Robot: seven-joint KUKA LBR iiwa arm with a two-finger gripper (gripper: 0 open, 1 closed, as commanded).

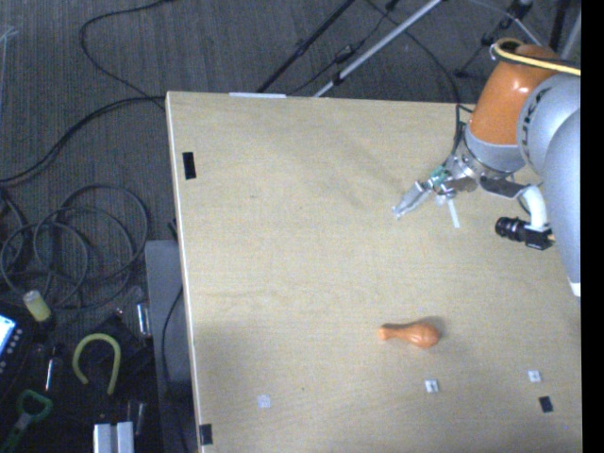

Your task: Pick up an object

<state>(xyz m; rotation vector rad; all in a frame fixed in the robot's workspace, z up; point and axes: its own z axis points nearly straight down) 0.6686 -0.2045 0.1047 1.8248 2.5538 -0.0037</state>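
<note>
An orange, gourd-shaped object lies on its side on the tan bench top, in the lower right part, narrow end pointing left. My gripper hangs over the right middle of the bench, well behind the orange object and apart from it. Its two thin fingers are spread wide, one pointing left and one pointing down. It is open with nothing between them. The grey arm with its orange band comes in from the right edge.
Small square markers dot the bench's near right corner, and a black tag sits by its left edge. Cables and tools lie on the floor to the left. Stand legs cross the floor behind the bench.
</note>
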